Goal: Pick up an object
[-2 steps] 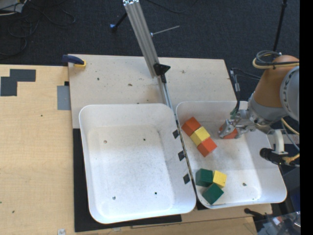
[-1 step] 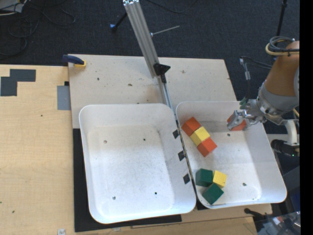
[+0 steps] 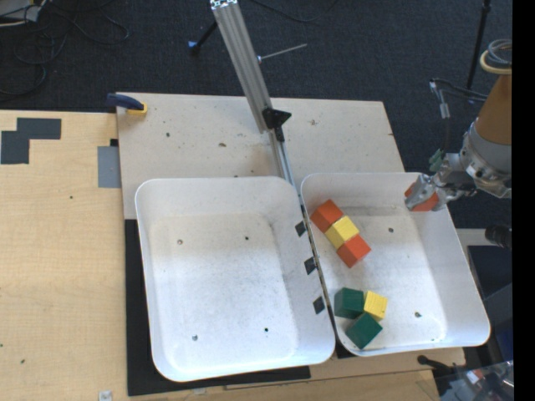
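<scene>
My fingers hang at the right of the frame, just over the upper right rim of the right-hand bin. The red-tipped end is all I can make out, and I cannot tell whether they are apart or together; nothing shows between them, so I count myself empty-handed.

Below and to the left lie my choices, all in the right bin. Near its upper left runs a diagonal row of three blocks touching end to end: an orange block, a yellow block and a red-orange block. Lower down, near the bin's bottom left, sits a second cluster: a green block, a small yellow block touching it, and another green block just beneath. The left-hand bin holds nothing I could take.

I judge the step to be the approach, with no target reached yet. To do it well, I should choose an end block, not a middle one. The red-orange block at the row's lower end has free sides, so that looks the best bet. I want to come straight down over it, fingers turned across the row's line so neither lands on the yellow neighbour, and close only once low.
</scene>
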Robot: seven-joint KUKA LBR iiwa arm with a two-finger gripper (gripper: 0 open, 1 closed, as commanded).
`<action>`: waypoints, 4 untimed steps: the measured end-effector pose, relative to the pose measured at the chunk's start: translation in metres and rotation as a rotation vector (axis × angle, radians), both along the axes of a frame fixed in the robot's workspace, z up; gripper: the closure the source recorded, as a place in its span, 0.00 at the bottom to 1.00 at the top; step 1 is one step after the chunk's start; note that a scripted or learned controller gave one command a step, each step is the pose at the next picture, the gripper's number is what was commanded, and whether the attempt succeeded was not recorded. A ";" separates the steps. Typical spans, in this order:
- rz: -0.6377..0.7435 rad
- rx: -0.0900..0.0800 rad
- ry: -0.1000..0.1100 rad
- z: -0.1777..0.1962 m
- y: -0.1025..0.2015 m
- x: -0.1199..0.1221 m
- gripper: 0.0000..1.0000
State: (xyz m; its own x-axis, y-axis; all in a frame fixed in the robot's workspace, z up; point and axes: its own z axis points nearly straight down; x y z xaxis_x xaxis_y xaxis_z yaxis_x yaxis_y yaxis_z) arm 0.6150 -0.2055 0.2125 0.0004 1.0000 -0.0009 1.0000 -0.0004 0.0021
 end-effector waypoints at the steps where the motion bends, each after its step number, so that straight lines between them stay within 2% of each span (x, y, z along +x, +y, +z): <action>1: 0.003 0.000 -0.001 0.044 0.004 0.005 1.00; 2: 0.005 0.004 0.005 0.050 0.056 0.008 1.00; 3: 0.005 0.004 0.007 0.035 0.108 0.015 1.00; 4: 0.005 0.004 0.007 0.037 0.155 0.010 1.00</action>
